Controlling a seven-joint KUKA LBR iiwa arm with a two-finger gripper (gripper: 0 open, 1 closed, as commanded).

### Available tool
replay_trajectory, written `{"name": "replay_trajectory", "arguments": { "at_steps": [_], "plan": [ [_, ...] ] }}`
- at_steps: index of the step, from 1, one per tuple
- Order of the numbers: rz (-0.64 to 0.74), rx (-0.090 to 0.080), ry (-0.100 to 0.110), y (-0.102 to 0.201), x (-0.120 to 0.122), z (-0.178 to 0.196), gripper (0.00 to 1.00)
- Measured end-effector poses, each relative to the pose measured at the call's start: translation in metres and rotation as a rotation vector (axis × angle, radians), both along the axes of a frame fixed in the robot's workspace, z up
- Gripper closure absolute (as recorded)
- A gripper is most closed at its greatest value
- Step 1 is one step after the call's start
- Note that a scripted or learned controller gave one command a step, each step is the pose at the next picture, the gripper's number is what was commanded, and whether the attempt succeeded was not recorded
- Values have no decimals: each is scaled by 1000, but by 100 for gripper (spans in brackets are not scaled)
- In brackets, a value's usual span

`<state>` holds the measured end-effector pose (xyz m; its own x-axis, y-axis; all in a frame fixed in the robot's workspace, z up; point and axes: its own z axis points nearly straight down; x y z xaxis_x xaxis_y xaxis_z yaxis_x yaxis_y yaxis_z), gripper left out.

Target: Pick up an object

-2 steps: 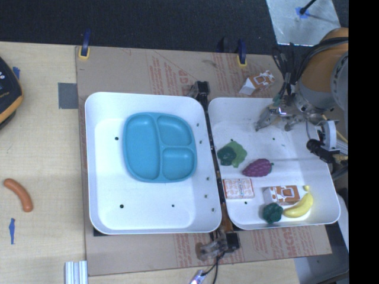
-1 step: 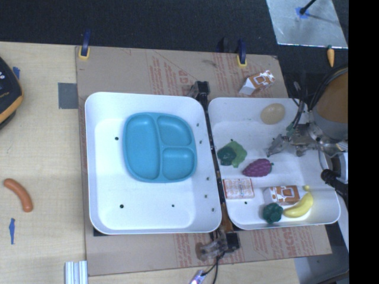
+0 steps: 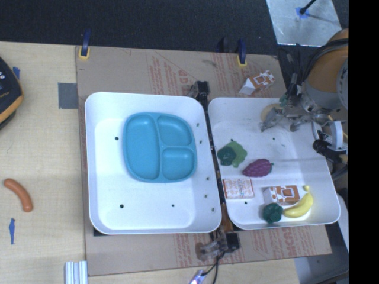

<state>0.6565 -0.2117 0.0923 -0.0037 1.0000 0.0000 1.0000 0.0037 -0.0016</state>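
Far left edge: black-and-yellow device (image 3: 7, 93), partly cut off by the frame. Below it on the wooden bench (image 3: 41, 152), a toy sausage (image 3: 19, 194) lies loose, well apart from the bins. Small blue mark (image 3: 12, 230) near it on the wood.

Cardboard sheet (image 3: 148, 70) under both bins, held by blue clamps (image 3: 85, 42) at the far edge.

Left bin (image 3: 103, 215): one light-blue divided plate (image 3: 160, 147), three compartments, sitting flat slightly toward the far side.

Right bin (image 3: 237, 218), items from left to right: green toy vegetable, broccoli-like (image 3: 231, 153), near the left wall; flat printed packet (image 3: 238, 189) nearer the camera; purple grape bunch (image 3: 257, 167) just right of the green piece; dark green round piece (image 3: 272, 213) by the near wall; small orange-and-white carton (image 3: 282, 194) lying flat, touching or almost touching a yellow banana (image 3: 300, 206) at its right.

Outside the bin, on the cardboard beyond its far rim: another small orange-and-white carton (image 3: 258, 83).

Far right: the gripper (image 3: 283, 117) hangs low over the far part of the right bin, grey arm with orange band (image 3: 323, 70) above it. Fingers look spread, with nothing visible between them, though the view is cluttered there. All bin objects lie well apart from it, toward the near side.
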Motion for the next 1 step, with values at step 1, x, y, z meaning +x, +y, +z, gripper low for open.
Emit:
{"name": "replay_trajectory", "arguments": {
  "at_steps": [1],
  "plan": [
    [0, -1, -2, -1, 1, 76, 0]
  ]
}}
